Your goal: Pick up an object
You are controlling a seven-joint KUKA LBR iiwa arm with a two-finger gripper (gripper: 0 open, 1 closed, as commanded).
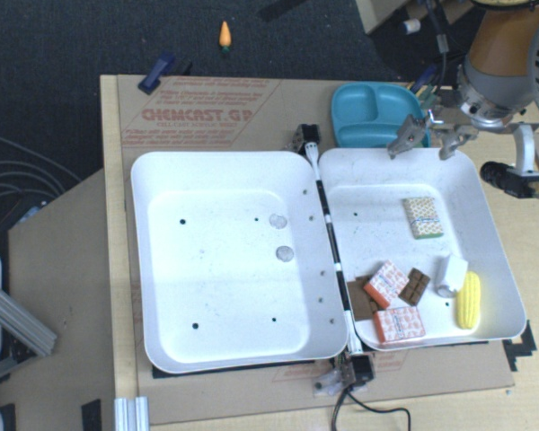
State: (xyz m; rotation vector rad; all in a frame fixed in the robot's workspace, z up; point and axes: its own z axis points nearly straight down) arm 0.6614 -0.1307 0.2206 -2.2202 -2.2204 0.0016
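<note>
**Right Bin Contents and Gripper Position**

The candidate objects lay in the right bin (485, 206), a shallow white plastic tray with rounded corners and a faintly speckled floor; none of them sat between the fingers. A flat rectangular packet (423, 217) with a fine pale dotted print lay alone near the middle of that bin; the remaining items were grouped toward the near edge. A yellow corn cob (468, 299), rounded, oblong and bumpy, lay along the right wall; just beside it stood a small white bottle-shaped piece (448, 275); a dark brown segmented chocolate bar (415, 286) lay tilted to its left. A red-and-white patterned box (386, 283) touched a flat brown slab (360, 300) near the divider; a second red-and-white box (399, 324) lay closest to the near rim.

The gripper (428, 141) hung over the far edge of the right bin, well apart from every object; its two metal fingers were spread, nothing between them; the grey wrist and orange band rose above it.

The left bin (162, 187) was of the same white moulded plastic, its floor marked by small dark dots and two round greyish discs (281, 238). Behind the right bin sat a teal compartmented plate (373, 113), smooth and glossy; both bins rested on a brown cardboard sheet (198, 106) with red print.
</note>
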